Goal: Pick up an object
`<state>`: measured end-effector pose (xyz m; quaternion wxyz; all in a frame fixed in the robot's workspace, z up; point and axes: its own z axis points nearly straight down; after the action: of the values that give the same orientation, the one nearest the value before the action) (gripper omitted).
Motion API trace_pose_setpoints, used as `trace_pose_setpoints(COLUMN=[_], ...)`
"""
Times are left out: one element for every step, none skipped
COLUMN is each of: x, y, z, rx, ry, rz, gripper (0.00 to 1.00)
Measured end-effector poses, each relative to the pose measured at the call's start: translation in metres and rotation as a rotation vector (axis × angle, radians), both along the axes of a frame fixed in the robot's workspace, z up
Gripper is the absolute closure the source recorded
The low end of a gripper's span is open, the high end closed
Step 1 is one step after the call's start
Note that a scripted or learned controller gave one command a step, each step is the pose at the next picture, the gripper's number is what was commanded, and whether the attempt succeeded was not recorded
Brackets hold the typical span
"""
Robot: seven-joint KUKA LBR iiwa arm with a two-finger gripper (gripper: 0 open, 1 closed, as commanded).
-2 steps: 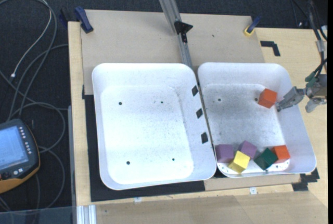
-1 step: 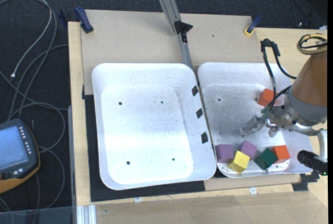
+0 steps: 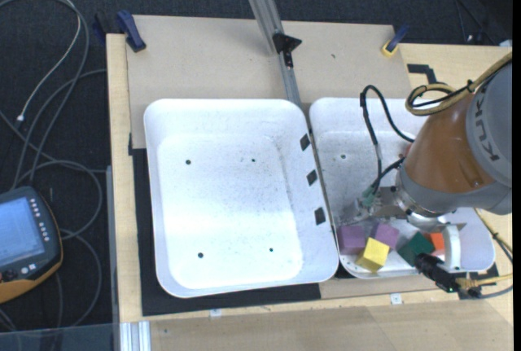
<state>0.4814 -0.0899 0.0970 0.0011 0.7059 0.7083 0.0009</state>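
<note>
The grey and orange arm point(image 3: 456, 154) leans over the right shallow white plastic bin point(image 3: 342, 138), hiding much of its floor and its end effector, so whether that is apart or together cannot be told. At the bin's near edge huddle a matte purple block point(image 3: 352, 239), a yellow cube point(image 3: 374, 254), a dark green block point(image 3: 418, 244) and an orange piece point(image 3: 437, 242). The left white bin point(image 3: 228, 195) sits just beside on the tan wooden counter point(image 3: 212, 56).

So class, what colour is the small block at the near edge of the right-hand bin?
Yellow: the small cube-shaped block, seen in the camera view.
</note>
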Motion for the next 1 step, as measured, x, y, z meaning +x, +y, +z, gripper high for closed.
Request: trace_pose_setpoints(x=[0.0818], y=[-0.0249], z=[0.0033], rx=[-0.002], ry=[-0.004], rz=[-0.001], gripper=[0.00])
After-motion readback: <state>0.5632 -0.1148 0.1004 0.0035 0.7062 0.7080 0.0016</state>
